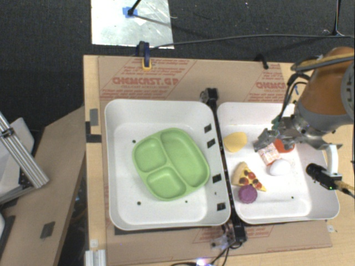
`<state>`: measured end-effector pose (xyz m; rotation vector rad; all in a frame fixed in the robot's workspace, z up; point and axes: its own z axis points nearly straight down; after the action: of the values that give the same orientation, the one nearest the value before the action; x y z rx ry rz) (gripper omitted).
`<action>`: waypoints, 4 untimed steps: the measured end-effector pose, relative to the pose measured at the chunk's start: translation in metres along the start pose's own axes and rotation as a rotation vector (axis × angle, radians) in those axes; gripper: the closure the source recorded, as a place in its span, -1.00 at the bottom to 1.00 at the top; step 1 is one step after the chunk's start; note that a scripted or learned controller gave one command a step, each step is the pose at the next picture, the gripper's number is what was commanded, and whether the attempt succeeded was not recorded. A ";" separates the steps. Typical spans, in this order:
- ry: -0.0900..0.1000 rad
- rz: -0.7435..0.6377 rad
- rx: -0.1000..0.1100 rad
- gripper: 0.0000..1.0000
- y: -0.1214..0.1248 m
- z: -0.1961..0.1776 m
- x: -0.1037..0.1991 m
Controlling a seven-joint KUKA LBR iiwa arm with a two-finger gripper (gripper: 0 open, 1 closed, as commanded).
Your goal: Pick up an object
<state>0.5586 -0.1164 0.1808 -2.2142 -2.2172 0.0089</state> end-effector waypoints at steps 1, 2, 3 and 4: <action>-0.002 -0.002 -0.011 -1.00 0.003 -0.006 0.000; -0.001 0.000 -0.007 -1.00 -0.001 0.057 0.000; -0.005 0.001 -0.019 -1.00 0.003 0.092 -0.002; -0.013 0.002 -0.032 1.00 0.006 0.078 -0.005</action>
<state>0.5637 -0.1210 0.1028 -2.2391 -2.2372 -0.0125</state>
